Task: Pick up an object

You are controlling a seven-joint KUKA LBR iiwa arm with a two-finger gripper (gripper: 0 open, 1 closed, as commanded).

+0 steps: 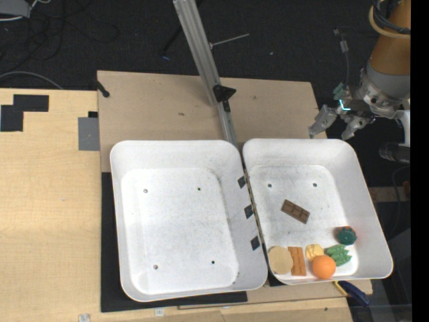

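Presently the hand [336, 123] is hovering open and holding nothing beyond the right bin's [365, 180] far rim, arm partly cropped.

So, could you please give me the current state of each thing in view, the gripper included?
gripper: open, holding nothing, above the right bin's far rim
brown bar: lying flat mid-bin, apart from the rest
orange ball: resting at the near edge
teal piece: resting near the right wall
green piece: lying beside the orange ball
beige round piece: lying flat at the near edge
right bin: holding all the objects
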